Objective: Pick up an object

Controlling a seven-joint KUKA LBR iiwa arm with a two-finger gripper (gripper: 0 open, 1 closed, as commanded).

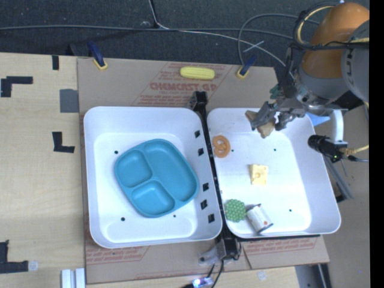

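Note:
My gripper [268, 123] hangs over the far edge of the right bin [300, 179], with two fingertips standing apart and nothing between them. Below it in the right bin lie an orange pretzel-shaped piece [221, 146] at the left wall, a yellow cheese wedge [259, 174] near the middle, a green bumpy ball [234, 209] and a small white can with a red band [259, 218] at the near edge. All of these lie apart from the gripper.
The left bin [102, 161] holds a blue divided plate [156, 177]. A yellow banana-like object [197, 72] lies on the cardboard behind the bins. Black clips run along the divider between the bins. Cables hang over the back right.

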